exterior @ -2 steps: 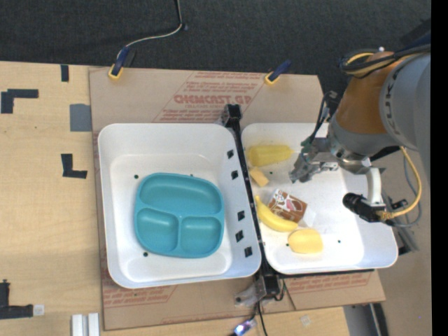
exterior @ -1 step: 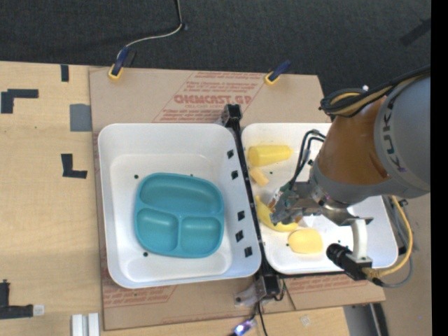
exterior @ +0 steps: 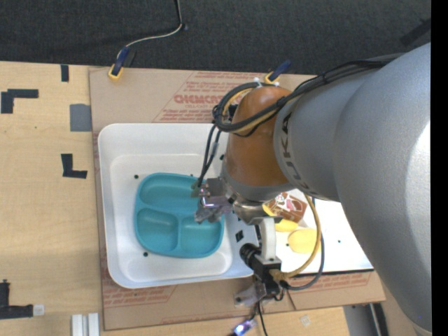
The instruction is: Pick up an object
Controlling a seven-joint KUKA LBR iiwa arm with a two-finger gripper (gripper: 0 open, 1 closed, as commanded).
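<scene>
Teal plastic fills much of the left white bin (exterior: pixel 115 187): a divided plate (exterior: pixel 175 215) with 3 compartments lies flat on the bin floor, nearer the bin's right wall than its left. Nothing can be seen resting in the compartments that show. The plate's right edge is partly hidden by the arm's wrist hardware.

The grey arm (exterior: pixel 364 159), with its orange band (exterior: pixel 255 145), reaches across the right white bin (exterior: pixel 343 250) and covers most of it. In the exposed strip of that bin lie 2 items close together: a small brown and white packet (exterior: pixel 288 206), and a yellow object (exterior: pixel 302 241) just below it, toward the desk's front edge. Black cables loop around the orange band and down past these items.

The gripper (exterior: pixel 210 205) sits over the plate's right rim, at the divide between the 2 bins. How far its jaws stand apart, and whether anything is caught in them, cannot be told from this angle.

Both bins rest on a brown cardboard sheet (exterior: pixel 140 96) laid over the desk (exterior: pixel 42 187).
</scene>
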